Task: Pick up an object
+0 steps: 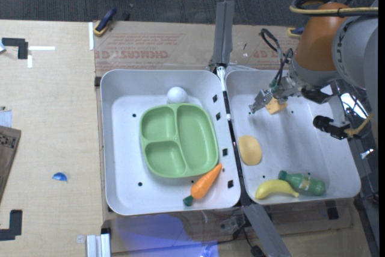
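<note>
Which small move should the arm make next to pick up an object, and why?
Probably lower the gripper a little onto the small yellow-orange block in the right white bin. The gripper sits right beside that block, while the yellow banana and green bottle lie farther, near the front wall.

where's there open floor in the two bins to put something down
Right bin: bare floor mid-bin, between the yellow egg-shaped piece, the gripper above, and the banana and green bottle along the front.
Left bin: crowded by the green divided plate, ball and carrot; only the left strip is bare.
</note>
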`<action>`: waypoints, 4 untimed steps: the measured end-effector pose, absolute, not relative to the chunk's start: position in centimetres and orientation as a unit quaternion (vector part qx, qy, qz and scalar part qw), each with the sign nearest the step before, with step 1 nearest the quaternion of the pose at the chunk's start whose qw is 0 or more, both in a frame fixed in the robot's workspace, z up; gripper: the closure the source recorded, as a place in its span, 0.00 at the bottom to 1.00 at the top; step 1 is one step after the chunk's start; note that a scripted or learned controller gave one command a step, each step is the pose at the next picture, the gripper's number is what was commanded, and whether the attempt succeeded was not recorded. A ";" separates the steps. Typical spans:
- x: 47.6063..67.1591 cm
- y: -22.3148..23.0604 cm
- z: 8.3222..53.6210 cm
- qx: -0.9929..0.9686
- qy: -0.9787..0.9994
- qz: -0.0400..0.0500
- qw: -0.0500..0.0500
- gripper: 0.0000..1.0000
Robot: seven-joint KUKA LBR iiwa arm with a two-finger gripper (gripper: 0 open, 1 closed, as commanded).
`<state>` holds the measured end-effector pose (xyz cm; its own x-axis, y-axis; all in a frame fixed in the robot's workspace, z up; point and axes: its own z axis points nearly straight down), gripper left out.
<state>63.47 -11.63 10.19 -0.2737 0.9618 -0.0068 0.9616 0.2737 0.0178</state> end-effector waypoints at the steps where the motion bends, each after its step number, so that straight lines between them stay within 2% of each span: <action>1: 63.4 -11.6 10.2 0.602 0.798 0.005 0.008 0.00; 2: 61.0 -14.6 9.7 0.611 0.792 0.002 0.004 0.00; 3: 65.3 -17.8 9.8 0.661 0.750 0.000 -0.008 0.00; 4: 64.3 -15.3 9.9 0.659 0.752 0.002 0.006 0.00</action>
<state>64.33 -15.27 9.91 -0.1311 0.9913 -0.0060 0.9913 0.1312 0.0115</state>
